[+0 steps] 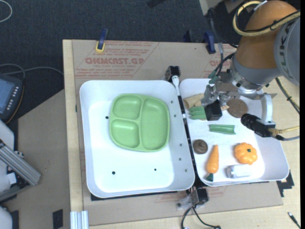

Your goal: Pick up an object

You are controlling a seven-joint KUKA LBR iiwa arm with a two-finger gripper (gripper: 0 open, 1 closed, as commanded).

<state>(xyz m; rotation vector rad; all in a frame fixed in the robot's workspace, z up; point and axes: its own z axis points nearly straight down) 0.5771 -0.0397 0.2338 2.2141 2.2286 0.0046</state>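
the gripper [212, 106] hangs low over the upper left of the right bin [281, 163], above a small green piece [197, 112]; you cannot tell from here how its fingers stand. candidate objects lie in that bin: a green bean pod [222, 128] just below the gripper, a brown disc [237, 108] to its right, a dark round piece [199, 146], a carrot [213, 159], a small orange pumpkin [245, 153] and a pale block [237, 171] near the front wall. the left bin [90, 142] bears a green divided plate [140, 122]. you may judge these as light, stiff toy foods with slick skins; take the pod or carrot across its narrow middle
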